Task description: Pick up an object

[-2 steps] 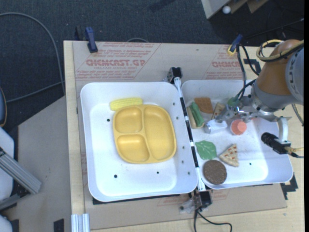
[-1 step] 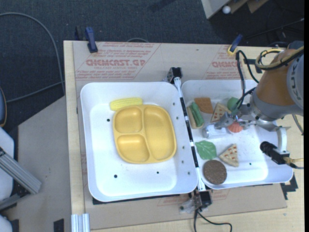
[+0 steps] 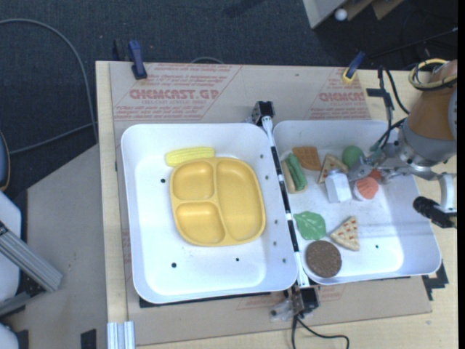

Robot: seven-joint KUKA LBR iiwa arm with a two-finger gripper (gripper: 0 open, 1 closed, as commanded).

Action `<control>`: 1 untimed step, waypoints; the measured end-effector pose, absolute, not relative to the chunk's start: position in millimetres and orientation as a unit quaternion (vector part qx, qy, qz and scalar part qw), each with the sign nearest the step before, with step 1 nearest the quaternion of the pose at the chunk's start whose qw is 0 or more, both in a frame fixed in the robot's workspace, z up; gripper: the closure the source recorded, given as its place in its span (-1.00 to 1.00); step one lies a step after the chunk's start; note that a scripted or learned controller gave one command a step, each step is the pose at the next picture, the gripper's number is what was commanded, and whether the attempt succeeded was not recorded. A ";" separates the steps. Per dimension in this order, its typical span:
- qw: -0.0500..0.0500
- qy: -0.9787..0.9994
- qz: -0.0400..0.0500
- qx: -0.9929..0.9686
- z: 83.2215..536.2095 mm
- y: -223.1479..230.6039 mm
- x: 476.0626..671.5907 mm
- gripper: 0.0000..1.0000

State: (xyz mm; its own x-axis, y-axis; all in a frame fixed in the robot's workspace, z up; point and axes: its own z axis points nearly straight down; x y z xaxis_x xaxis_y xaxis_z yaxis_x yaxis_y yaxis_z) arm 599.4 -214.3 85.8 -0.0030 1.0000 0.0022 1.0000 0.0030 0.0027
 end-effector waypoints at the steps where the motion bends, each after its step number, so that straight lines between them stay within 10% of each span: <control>1: -0.003 0.709 0.002 0.706 84.5 -216.0 627.5 -1.00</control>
State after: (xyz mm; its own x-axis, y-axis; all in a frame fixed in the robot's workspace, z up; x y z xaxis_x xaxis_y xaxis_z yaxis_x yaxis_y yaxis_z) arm 627.5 -216.0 84.5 -0.0045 1.0000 0.0076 1.0000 0.0045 -0.0014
